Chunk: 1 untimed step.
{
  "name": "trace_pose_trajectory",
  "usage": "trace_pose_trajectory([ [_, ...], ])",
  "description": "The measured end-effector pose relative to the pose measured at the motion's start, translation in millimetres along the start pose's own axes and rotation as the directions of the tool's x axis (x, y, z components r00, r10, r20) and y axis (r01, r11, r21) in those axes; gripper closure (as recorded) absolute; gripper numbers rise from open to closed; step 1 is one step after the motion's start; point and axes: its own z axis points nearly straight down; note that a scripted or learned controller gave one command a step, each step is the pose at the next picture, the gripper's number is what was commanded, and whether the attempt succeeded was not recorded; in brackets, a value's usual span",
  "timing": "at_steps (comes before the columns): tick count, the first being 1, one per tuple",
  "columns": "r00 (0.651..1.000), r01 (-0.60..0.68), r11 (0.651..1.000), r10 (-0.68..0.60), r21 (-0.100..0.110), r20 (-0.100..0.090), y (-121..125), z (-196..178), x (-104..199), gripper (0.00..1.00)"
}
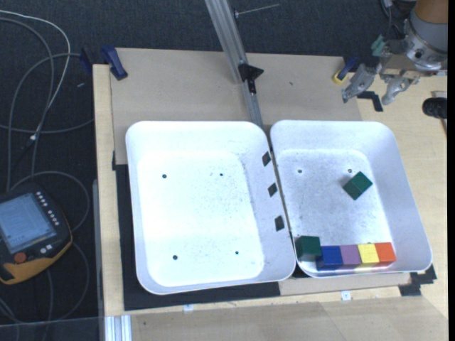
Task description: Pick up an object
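Observation:
The right bin (398, 162) holds a loose dark green block (357, 185) near its middle right. Along its front wall runs a row of blocks: green (308, 247), blue (329, 256), purple (350, 253), yellow (367, 253) and orange (384, 251). My gripper (375, 86) hangs high over the bench beyond the right bin's far edge, at the upper right. Its two fingers (353, 88) stand apart, open, with nothing between them.
The left bin (142, 190) lies beside the right one, joined at black clips (272, 189). A slanted metal rail (226, 30) rises behind the bins. Blue clamps (114, 62) sit on the bench's far edge. A teach pendant (28, 229) and cables lie on the floor at left.

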Motion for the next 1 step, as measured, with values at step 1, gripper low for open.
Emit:
trace_pose_trajectory([
  [1,1.000,0.003,1.000,-0.003,-0.013,0.000,-2.3,-86.1,29.0,0.00],
])
